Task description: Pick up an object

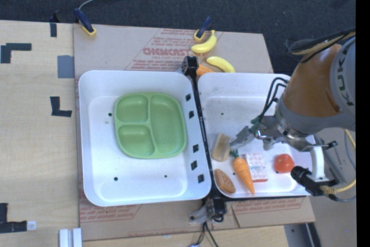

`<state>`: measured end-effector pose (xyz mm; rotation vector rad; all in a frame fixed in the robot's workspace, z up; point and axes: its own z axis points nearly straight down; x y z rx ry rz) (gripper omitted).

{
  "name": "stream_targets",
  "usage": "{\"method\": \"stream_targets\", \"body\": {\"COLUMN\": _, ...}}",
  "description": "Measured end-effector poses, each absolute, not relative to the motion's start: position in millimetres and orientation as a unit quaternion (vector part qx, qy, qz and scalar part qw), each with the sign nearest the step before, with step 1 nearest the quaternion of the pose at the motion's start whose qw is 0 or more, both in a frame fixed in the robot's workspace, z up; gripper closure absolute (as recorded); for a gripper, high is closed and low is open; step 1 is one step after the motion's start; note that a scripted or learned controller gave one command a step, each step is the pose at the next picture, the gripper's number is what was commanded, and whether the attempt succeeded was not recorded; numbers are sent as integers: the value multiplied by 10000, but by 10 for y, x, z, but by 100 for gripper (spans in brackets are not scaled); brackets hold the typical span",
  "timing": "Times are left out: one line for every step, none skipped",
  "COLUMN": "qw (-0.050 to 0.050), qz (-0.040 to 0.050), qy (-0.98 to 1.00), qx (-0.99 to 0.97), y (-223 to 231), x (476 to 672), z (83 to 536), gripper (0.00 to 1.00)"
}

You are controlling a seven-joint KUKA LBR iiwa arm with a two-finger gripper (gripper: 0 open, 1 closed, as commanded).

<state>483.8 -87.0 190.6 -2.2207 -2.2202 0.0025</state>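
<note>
Status: the pick is not accomplished. No object sits between the fingers, and every item in the right bin (231, 88) lies on the bin floor.

The gripper (240, 140) is low over the middle of the right bin, reaching in from the right beneath the grey wrist and orange band. One finger (241, 137) is visible as a grey prong slanting down and to the left, its tip near the upper right corner of the tan block (220, 147). The second finger cannot be separated from the wrist hardware (the view is coarse here), so I cannot tell whether the claw is spread wide or narrowed.

Candidate objects: the carrot (244, 174) lies just below the fingertip. Its long axis runs from upper left to lower right, the green top toward the gripper and the tapered tip toward the front wall of the bin. It lies flat, alongside the small printed carton (256, 166) on its right. The brown bread roll (224, 181) lies to the carrot's left, and the red tomato (283, 163) sits well to the right, under the arm.

Judgement: approach appears largely made; closing on an object and lifting remain. The tan block or the carrot is the likeliest target.

The left bin (92, 142) holds a green divided plate (151, 125).
</note>
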Motion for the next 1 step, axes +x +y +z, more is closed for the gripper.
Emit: {"method": "stream_targets", "body": {"qw": -3, "qz": -6, "qy": -7073, "qx": -7070, "y": -1089, "x": 4843, "z": 1045, "gripper": 0}}
